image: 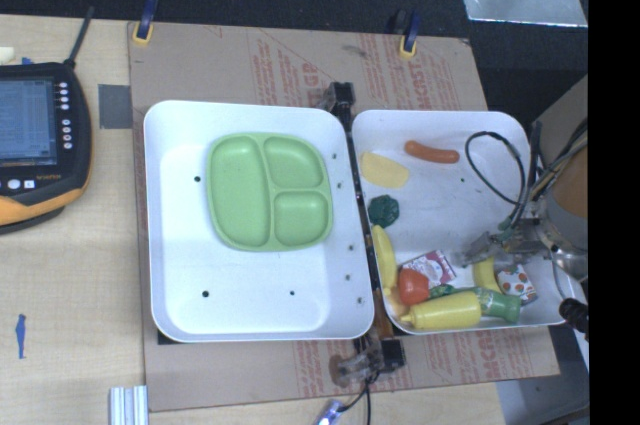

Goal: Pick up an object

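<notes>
Gripper (497, 251) is low in the right bin (440, 125), near that bin's right wall, with grey arm and looped black cable (497, 163) above and behind it. Finger state: cannot tell, the tips blur into the clutter under them. Nothing visibly lifted.

Nearest items: a small yellow piece (484, 275) just under the gripper, and a red-patterned packet (515, 283) just beside it toward the bin's front right corner. A green piece (503, 305) lies a little further forward, touching the end of a yellow bottle-like object (446, 312) that lies flat along the front wall.

Left of the gripper: a red-and-white sachet (430, 267), then a red tomato-like piece (413, 287), then a banana (384, 258) lying along the bin's left wall.

Further off, up and left: a dark green lump (383, 209), a pale yellow slice (384, 171), and a sausage (432, 152) near the back wall.

Well apart, across the divider: left bin (180, 303) holding a green divided plate (270, 190), upright, three compartments.

Farthest left on the bench: an orange-edged teach pendant (35, 148).
</notes>
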Controlling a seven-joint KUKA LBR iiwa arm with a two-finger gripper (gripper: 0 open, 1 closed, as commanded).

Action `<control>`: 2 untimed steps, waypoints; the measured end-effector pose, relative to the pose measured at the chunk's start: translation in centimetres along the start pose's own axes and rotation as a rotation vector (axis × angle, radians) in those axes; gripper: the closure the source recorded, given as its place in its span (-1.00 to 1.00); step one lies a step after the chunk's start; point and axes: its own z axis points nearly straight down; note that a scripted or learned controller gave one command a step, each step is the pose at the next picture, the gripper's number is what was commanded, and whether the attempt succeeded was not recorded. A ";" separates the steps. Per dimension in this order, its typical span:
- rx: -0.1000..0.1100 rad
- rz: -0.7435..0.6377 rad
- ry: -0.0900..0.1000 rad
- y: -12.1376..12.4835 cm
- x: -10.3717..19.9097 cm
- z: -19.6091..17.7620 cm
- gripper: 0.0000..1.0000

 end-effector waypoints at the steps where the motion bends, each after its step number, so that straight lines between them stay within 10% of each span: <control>1: 0.000 -0.005 -0.002 0.0 -0.1 -1.0 1.00; 2: -0.003 0.002 0.001 12.2 6.0 -7.3 1.00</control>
